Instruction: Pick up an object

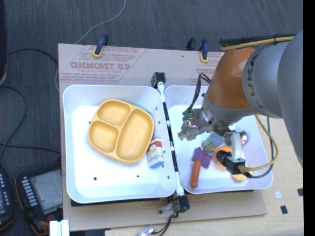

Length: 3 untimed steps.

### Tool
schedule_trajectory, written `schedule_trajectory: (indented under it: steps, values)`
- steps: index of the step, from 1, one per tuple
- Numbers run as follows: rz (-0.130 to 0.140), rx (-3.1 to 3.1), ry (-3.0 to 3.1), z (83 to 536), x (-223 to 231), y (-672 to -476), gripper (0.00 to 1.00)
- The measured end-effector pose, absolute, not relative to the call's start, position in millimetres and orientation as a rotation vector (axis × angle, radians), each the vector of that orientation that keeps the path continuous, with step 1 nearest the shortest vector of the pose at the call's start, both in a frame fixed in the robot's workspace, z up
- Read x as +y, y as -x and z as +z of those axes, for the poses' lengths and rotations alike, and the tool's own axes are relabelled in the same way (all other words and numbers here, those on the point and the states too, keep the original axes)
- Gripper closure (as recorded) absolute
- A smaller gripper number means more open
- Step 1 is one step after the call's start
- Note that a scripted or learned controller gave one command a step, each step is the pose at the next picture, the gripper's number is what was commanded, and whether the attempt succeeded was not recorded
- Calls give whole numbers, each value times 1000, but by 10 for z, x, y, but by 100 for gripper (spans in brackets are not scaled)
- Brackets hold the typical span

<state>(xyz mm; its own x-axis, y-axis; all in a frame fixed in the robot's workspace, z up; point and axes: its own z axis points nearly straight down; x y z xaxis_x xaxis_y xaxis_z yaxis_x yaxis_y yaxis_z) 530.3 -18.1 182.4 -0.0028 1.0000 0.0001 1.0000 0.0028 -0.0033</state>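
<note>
Camera view: the grey arm [268, 77] with its orange band reaches from the right over the right bin [261, 181], wrist bent down; the pincer [197, 128] sits low in that bin, its state cannot be told. Just beside it lie a purple-headed brush with an orange handle [198, 165] and an orange object [231, 162]. The left bin [74, 181] holds a yellow divided plate [121, 130] and a small labelled bottle [155, 154], label unreadable. The board [98, 68] under the bins reads "CHEMCAST GP". Grey carpet [147, 14] surrounds the table.

Two bins side by side on bench. Left bin [74, 132]: divided plate [121, 130] in middle, small bottle [155, 153] touching its right edge. Right bin [256, 183]: brush [198, 164] near front, arm [236, 90] over the middle w/ gripper [209, 132] down inside.
</note>
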Motion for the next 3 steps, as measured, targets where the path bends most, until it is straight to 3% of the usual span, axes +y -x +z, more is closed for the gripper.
schedule_trajectory:
  steps: [1, 2, 3]
  values:
    - [4, -2222, 2218, 1823, -188, -5301, 0]
    - [-31, -2232, 2212, 1479, -411, -5297, 0]
    - [-43, -2232, 2203, 1385, -500, -5311, 0]
